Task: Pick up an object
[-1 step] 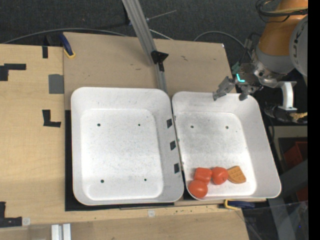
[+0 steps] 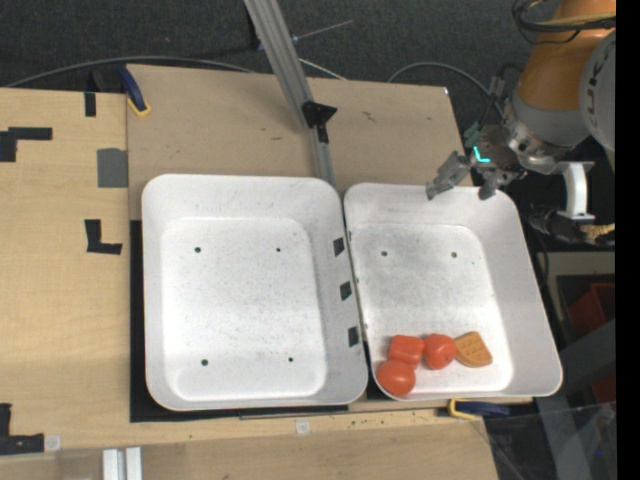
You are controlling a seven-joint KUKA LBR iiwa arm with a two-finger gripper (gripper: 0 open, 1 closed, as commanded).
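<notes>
Three red rounded pieces lie close together at the front of the right bin (image 2: 500, 238): one (image 2: 405, 348), one (image 2: 439, 351) and one (image 2: 396, 376) against the front rim. An orange-tan piece (image 2: 473, 349) lies just right of them. My gripper (image 2: 463, 180) hangs over the right bin's back rim, far from these objects. Its two dark fingers are spread apart with nothing between them.
The left bin (image 2: 240, 193) sits beside the right one, joined by dark clips at the divide. A slanted metal pole (image 2: 290, 63) rises from the back of the bench. Cables run along the bench's far edge.
</notes>
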